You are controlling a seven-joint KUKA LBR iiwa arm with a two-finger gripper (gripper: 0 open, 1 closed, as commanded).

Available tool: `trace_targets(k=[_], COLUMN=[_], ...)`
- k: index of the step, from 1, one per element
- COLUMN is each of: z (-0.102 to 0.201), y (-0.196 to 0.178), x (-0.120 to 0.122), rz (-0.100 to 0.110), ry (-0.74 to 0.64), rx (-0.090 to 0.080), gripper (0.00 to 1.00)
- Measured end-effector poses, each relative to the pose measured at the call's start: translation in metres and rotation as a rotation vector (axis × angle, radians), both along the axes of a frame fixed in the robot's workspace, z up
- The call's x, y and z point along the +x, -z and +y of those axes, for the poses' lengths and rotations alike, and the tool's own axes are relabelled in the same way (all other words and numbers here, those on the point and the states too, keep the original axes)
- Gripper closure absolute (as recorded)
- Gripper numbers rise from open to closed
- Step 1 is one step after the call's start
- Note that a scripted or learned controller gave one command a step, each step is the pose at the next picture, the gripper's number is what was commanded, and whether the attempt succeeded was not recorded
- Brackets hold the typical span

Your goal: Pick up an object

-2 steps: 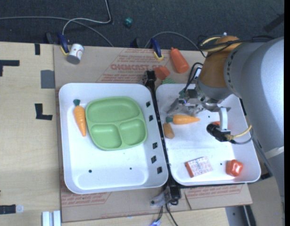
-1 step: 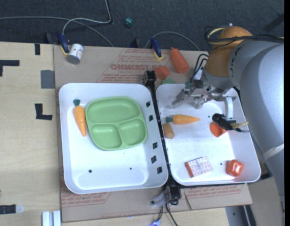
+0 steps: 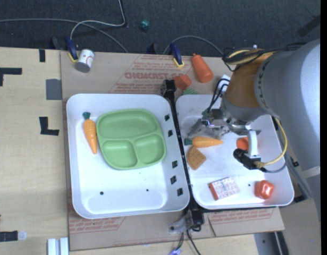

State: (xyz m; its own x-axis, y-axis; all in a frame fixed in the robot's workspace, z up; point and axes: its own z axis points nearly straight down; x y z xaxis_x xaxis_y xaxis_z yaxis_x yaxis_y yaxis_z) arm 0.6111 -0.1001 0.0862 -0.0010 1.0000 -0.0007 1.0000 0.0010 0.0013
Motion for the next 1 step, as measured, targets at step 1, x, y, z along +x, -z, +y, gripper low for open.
trace_targets(k=[1], z=[0.0026], y=[-0.0005], x=[-0.0303], rz=[-0.005], ry=[0.000], rx=[-0.002], gripper=[0.00])
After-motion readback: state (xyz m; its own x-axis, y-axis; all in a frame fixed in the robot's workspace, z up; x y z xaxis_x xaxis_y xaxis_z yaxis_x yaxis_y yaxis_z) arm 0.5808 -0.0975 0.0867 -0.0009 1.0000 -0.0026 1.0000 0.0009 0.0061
